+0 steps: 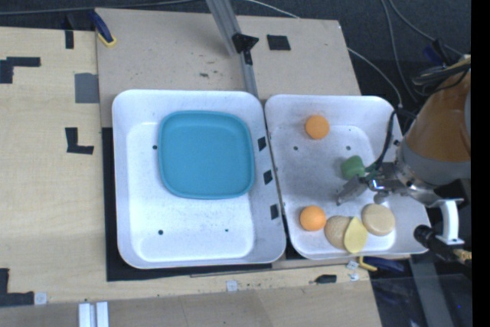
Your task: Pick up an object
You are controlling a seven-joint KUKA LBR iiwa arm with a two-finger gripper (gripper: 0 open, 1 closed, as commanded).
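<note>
On the counter two white bins sit side by side. The left bin holds a blue plate. In the right bin, an orange ball lies near the far wall and a second orange ball near the front, beside a tan lump, a yellow piece and a beige disc. A green object lies mid-bin. The arm reaches in from the right; its pincer sits low just beside the green object, perhaps touching it. Whether the pincer is spread or pressed together, I cannot tell.
</note>
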